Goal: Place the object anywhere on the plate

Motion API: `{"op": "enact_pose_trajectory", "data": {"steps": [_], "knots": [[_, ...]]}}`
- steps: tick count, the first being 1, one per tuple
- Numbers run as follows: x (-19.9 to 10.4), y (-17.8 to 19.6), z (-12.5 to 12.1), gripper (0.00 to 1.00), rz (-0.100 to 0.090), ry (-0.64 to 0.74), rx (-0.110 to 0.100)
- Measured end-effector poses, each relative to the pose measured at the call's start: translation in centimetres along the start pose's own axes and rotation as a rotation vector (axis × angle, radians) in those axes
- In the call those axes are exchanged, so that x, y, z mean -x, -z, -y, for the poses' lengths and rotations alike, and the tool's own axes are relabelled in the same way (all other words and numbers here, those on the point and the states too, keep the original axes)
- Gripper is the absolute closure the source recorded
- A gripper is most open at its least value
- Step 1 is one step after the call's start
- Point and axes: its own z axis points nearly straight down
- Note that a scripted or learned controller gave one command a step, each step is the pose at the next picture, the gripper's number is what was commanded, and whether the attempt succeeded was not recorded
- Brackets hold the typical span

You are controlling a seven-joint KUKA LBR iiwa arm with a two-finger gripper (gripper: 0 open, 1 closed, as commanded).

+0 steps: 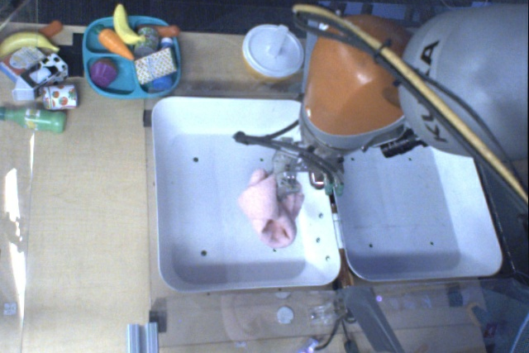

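Nearest the camera, along the bottom edge, the front rims of two shallow white bins sit side by side on the bench, the left bin (190, 260) and the right bin (430, 252) touching along their shared inner wall. In the left bin, toward its right side, lies a soft pink object (266, 211), lumpy and crumpled, resting on the bin floor. The gripper (289, 193) comes down right onto the upper right part of this pink thing, its dark metal fingers reaching into the folds; whether they are spread or pinching it cannot be told, since the wrist and the soft material hide the tips. Above the gripper, the arm's orange band (351, 91) and its grey body (471, 78) fill the upper right, with a yellowish cable (397, 62) running across them. Farther back, beyond the left bin, a white round lid on a yellow cup (273, 52) stands on the bench. To its left sits a blue divided tray (92, 78) holding toy food, including a banana (124, 25) and a carrot (114, 43). At the far left edge more small toys lie together, among them another banana (25, 41) and a green bottle (37, 120).
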Motion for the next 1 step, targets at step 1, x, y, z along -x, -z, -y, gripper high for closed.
{"op": "enact_pose_trajectory", "data": {"steps": [1], "knots": [[0.02, 0.02, 0.02, 0.00, 0.001, -0.001, 0.000]]}}
